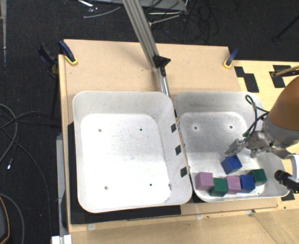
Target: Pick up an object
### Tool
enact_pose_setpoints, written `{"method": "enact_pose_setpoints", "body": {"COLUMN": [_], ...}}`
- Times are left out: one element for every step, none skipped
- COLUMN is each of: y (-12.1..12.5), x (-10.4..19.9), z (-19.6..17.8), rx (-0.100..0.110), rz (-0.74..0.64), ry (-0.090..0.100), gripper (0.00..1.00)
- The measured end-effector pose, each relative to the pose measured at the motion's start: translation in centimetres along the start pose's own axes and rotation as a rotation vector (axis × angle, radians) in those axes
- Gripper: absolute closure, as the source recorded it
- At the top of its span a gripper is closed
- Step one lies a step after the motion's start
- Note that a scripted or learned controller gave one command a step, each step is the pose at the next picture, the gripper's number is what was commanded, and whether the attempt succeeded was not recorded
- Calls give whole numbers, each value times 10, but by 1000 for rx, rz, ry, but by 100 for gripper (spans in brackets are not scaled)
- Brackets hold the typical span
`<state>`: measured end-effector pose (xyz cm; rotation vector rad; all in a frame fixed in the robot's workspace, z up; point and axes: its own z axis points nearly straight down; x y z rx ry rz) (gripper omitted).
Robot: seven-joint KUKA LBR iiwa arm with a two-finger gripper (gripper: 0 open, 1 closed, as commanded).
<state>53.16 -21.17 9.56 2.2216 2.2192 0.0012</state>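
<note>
My gripper [243, 150] is low in the right bin [210, 118], near its right side, and stands open with nothing between its fingers. A blue block [232, 163] lies tilted just below the gripper and is not held. Along the bin's front wall sit a purple block [204, 180], a dark green block [220, 186], a pink-purple block [234, 183], another blue block [247, 182] and a green block [259, 176].
The left bin [121, 151] lies beside the right one, their rims meeting at the middle. A metal pole [144, 32] slants in from the top to the bins' back edge. Yellow clamps [70, 60] hold the bench corners.
</note>
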Motion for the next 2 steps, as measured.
{"method": "enact_pose_setpoints", "body": {"y": [-40, -40], "x": [38, 27], "z": [-2, -1], "rx": [-9, -6], "rz": [1, 0], "ry": [-1, -2], "gripper": [0, 0]}}
